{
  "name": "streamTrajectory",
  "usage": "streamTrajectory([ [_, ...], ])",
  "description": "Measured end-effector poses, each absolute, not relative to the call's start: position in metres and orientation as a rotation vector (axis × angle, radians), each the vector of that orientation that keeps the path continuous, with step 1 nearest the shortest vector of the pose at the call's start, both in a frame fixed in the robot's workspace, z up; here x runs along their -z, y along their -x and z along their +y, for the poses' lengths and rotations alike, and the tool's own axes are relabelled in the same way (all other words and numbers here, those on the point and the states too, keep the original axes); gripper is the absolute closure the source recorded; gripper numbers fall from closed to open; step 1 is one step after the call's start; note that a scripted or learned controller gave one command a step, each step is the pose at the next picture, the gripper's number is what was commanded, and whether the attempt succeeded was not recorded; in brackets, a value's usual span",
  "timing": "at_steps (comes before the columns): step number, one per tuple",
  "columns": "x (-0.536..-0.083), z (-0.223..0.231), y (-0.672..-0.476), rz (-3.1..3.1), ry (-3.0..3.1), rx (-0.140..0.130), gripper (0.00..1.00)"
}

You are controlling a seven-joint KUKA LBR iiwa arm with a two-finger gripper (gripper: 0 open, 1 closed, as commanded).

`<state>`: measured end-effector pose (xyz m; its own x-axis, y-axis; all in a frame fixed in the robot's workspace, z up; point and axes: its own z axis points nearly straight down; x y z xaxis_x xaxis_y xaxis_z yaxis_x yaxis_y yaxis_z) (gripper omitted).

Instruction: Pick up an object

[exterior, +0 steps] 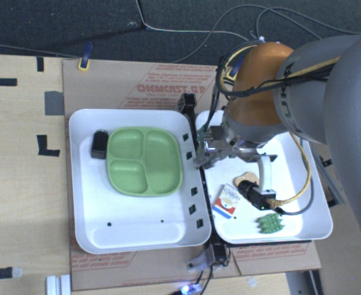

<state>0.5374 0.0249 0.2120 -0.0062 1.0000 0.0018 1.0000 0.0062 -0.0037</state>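
Observation:
My gripper point(206, 153) hangs low over the left edge of the right bin point(309, 226), close to the divider between the two bins. Nothing can be made out between its fingertips. A small white packet with red and blue print point(227, 201) lies in the right bin just below the gripper. A small green bumpy object point(270, 224) rests near that bin's front edge. In the left bin point(88, 226) sits a green divided plate point(144, 160), with a small black block point(99, 144) touching its left rim.
The arm's orange band and grey body point(260, 91) cover the back of the right bin. Both bins stand on a cardboard sheet point(155, 85) on the wooden bench. Cables run across the dark floor behind.

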Motion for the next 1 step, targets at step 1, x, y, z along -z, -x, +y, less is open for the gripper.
streamTrajectory([
  [1,-0.2162,0.0633,-0.5146,-2.225,2.212,-0.003,1.00],
])
